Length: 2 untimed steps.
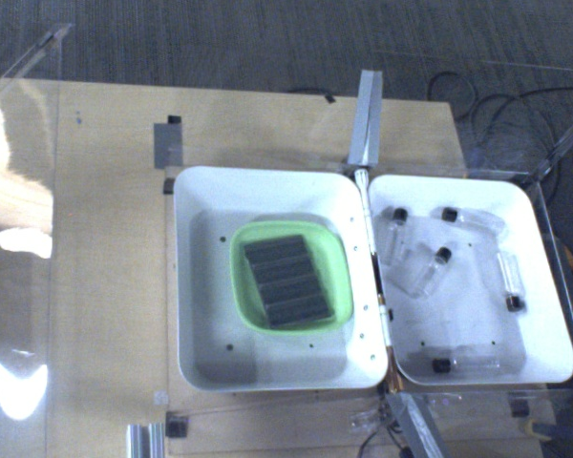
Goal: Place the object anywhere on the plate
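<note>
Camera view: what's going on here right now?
Nothing is being handled at the moment. The green plate sits in the left bin with a dark ribbed block lying on it. The right bin holds several clear vials with black caps, scattered and lying apart.

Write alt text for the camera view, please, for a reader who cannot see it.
A dark ridged block lies on a green plate in the left white bin. The right white bin holds several clear vials with black caps.
</note>
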Available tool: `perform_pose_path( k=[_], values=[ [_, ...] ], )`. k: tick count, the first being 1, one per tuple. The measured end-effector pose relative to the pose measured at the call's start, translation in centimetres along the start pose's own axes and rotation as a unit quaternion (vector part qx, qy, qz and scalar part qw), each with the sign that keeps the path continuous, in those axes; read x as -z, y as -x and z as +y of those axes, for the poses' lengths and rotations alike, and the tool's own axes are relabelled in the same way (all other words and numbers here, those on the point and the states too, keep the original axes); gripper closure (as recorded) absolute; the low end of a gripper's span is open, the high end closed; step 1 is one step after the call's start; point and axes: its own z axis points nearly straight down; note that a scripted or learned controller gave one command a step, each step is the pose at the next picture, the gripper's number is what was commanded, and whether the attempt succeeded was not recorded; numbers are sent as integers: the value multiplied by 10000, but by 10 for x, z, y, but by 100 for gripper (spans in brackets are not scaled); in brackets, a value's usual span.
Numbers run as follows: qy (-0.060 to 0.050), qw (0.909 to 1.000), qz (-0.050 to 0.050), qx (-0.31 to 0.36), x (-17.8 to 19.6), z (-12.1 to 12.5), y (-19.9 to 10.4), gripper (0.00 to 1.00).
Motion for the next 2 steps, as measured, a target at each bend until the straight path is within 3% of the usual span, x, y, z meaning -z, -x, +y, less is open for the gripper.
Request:
perform_pose_path(
  k=[1,2],
  values=[
    [-45,9997,-24,-250,-115,-26,-17,0],
    [-27,9975,-15,-701,-93,-3,0,0]
  ],
)
